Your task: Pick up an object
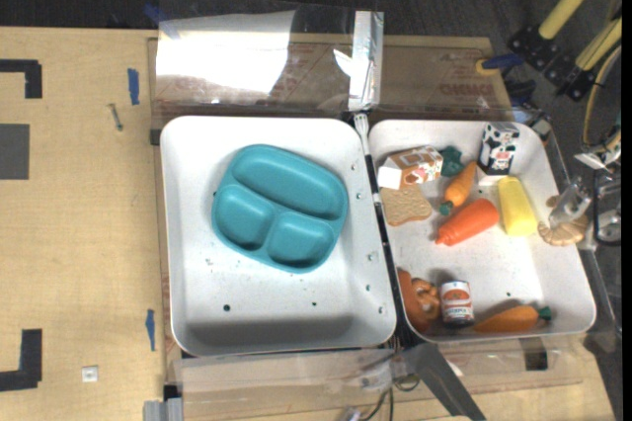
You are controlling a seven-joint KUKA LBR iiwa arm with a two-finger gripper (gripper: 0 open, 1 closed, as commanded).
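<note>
Right bin (568, 295): we see the large carrot (468, 222) touching the yellow item (515, 206).
Risk: crowding may spoil our grasp.
Gripper state: we cannot tell.

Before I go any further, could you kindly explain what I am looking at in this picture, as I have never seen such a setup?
This is one fixed camera looking down at a slant on a bench that bears two shallow white bins. The left bin holds a teal divided plate. The right bin holds toy food: an orange carrot, a yellow piece, a bread slice, a small can, a cow-patterned carton and a few more. A robot arm works from the right, and its job is to pick up one object. The blurred part at the right bin's edge seems to be its gripper; it is too unclear to say more, and every toy appears to lie in the bin.
</note>
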